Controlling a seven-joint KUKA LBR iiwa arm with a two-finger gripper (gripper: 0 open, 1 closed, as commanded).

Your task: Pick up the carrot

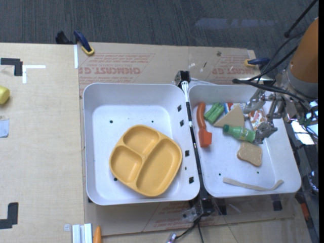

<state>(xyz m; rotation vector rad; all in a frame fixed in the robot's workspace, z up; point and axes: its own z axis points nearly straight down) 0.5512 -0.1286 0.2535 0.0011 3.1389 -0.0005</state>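
The carrot (203,126) lay along the right bin's (283,178) left wall, well apart from the gripper (262,118). The gripper hung over the bin's right part, fingers spread, gripping nothing. Between them lay a green block (214,111), a tan wedge (233,117) and a green bottle (240,132); toast (250,154) sat below. A yellow plate (146,159) filled the left bin (96,140).

My arm (310,54) is cut off by the right edge, so I see just its orange band and wrist. The gripper (266,116) hides whatever lies beneath it, and a small yellow object (3,94) is clipped at the left edge.
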